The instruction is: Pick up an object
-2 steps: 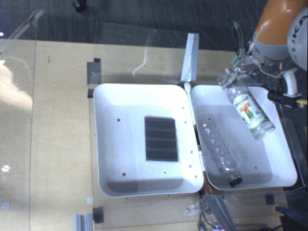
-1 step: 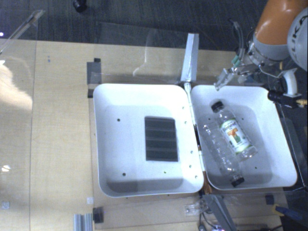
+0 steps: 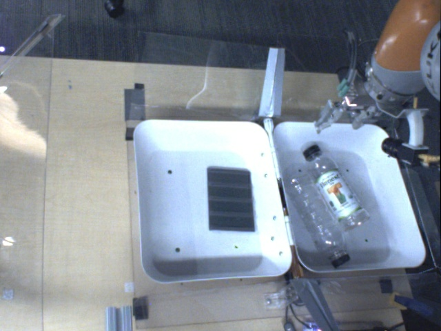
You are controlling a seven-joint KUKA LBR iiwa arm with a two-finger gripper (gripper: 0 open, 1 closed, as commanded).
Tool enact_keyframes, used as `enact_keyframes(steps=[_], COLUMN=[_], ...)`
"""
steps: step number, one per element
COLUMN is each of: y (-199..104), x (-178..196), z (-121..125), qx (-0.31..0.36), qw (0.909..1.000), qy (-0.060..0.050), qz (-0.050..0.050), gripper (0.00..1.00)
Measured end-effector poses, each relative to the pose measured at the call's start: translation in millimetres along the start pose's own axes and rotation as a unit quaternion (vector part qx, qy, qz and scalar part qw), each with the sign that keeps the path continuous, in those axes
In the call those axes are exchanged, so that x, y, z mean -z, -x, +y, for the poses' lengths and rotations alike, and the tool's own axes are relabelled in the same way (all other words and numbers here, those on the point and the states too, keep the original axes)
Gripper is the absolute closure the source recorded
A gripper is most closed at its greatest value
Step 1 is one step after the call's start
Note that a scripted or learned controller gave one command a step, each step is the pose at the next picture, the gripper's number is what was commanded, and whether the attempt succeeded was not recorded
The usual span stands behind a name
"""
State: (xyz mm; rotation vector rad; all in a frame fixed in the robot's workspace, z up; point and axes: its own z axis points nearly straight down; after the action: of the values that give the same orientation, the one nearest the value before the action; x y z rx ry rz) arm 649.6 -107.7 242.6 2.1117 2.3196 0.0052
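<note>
Camera view: hand [image 3: 335,114] above right bin's [image 3: 406,250] far rim, grip unclear; 2 bottles [image 3: 335,190] below it.

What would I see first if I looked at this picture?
Probably the arm's big orange band in the top right corner, with its pincer hanging over the back edge of the right bin. Next, two clear plastic bottles lying side by side in that bin, one with a colourful label and one plain. The left bin holds a dark ridged rectangle.
</note>
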Motion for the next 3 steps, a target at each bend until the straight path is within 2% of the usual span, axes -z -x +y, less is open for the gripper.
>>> enact_keyframes(steps=[1, 2, 3], y=[29, 26, 26], x=[-110, -152, -152], z=[-8, -35, -35], qx=[0.070, 0.111, 0.111], qw=[0.9975, 0.9938, 0.9938], qy=[-0.001, 0.005, 0.005], qz=[0.001, -0.001, -0.001], gripper=[0.00, 0.00, 0.00])
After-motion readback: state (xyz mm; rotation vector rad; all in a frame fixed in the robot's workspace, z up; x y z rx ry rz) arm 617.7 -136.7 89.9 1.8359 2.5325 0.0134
